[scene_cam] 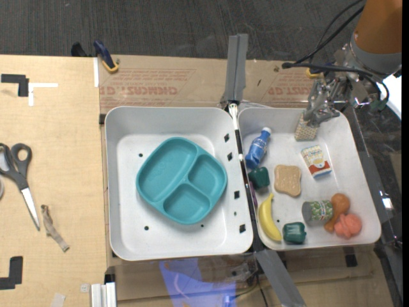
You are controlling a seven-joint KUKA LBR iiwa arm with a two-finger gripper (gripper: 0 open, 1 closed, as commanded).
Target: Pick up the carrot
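Note:
The carrot (339,207) is an orange piece at the right bin's (358,147) front right. It lies between a grey-green can (317,211) and a pink lumpy toy (348,226) and is partly hidden by both. My gripper (308,130) hangs over the back of the right bin, well behind the carrot and a little to its left. It holds nothing that I can see.
The right bin also holds a blue bottle (257,147), a small carton (316,160), a toast slice (288,180), a banana (268,219) and two dark green pieces (294,233). A teal divided plate (182,180) lies in the left bin (121,190). Scissors (22,178) rest on the bench at left.

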